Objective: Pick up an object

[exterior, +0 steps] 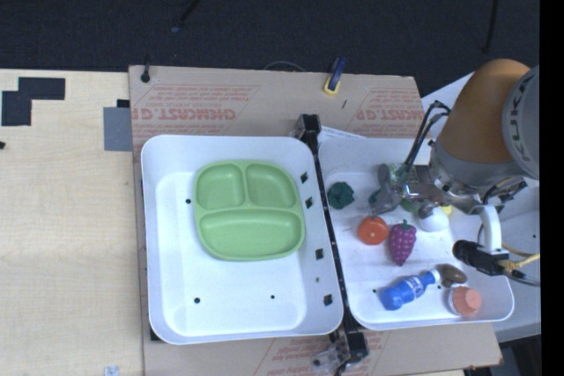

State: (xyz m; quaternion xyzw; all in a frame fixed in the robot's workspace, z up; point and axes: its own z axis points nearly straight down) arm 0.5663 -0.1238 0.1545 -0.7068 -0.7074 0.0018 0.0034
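At the near edge of the right bin (352, 295), a blue bottle (407, 290) with a white cap is lying on its side. Just beside it, in the corner, a small round orange and white thing (464, 301) is sitting, with a little brown thing (451, 274) next to it.

A bit farther in, a bunch of purple toy grapes (402, 241) is lying beside a toy tomato (373, 231); the two are almost touching. A dark green toy (340, 194) is resting farther back, near the wall between the bins.

The gripper (394, 188) is hanging low over the bin, just behind the tomato and grapes. It is too small and muddled to see clearly, so I cannot tell if it is spread or pinched, and nothing is clearly showing inside it.

The tomato is looking like the nearest thing to pick. It is probably light and hard, smooth and round, so it may be slipping or rolling away. Squeezing it across its fat middle seems best. The grapes are bumpy, so they may be easier to hold.

In the left bin (167, 277), a green plate (248, 211) with three parts is lying flat. The grey and orange arm (483, 123) is reaching in at the far right.
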